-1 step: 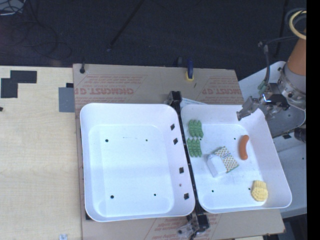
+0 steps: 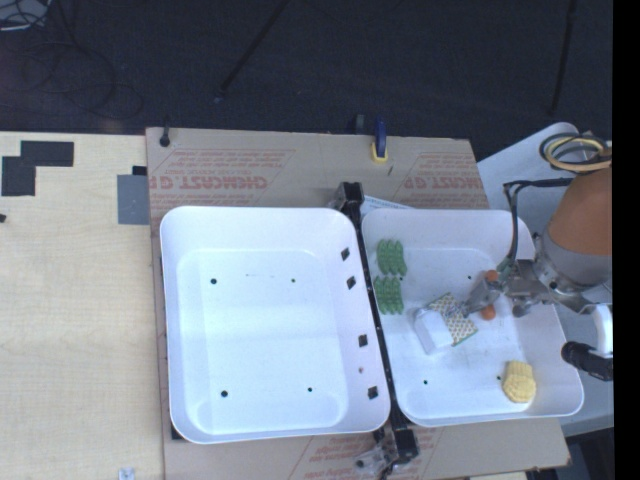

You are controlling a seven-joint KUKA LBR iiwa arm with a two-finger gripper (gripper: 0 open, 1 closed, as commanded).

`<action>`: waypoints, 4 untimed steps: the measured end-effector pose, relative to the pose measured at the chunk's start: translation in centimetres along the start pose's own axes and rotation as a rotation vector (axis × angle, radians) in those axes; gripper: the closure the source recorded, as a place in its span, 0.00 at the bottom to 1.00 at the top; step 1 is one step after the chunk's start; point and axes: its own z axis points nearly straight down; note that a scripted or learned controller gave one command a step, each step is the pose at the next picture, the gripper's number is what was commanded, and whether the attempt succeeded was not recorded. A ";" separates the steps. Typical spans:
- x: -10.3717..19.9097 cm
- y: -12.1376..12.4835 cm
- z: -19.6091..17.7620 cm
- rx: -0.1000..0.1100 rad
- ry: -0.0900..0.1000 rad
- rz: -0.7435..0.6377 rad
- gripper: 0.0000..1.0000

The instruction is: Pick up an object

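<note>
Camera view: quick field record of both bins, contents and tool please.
left bin: white, no objects seen inside
right bin: white, holds every object
green pieces: two, by the divider
white block: centre, on a patterned card
yellow object: near front right corner
tool: over right bin, beside the card, grip state unclear

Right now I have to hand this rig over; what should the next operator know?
Gripper: low over the right bin, beside a small orange piece; I cannot tell its finger state or whether it holds anything.
Things in the right bin: two green pieces by the left wall, a white block on a patterned card mid-bin, a yellow piece near the front corner.
Done: nothing visibly lifted.
Left: grasp one object and raise it.
</note>
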 end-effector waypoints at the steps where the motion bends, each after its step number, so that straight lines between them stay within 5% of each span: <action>1: -0.4 6.1 -12.8 -0.034 -0.010 -0.007 0.00; 2: -0.3 -2.9 -4.7 -0.005 0.001 -0.001 0.00; 3: 1.8 3.0 2.9 -0.018 -0.002 -0.007 0.00; 4: 1.5 3.1 1.2 -0.026 -0.003 -0.003 1.00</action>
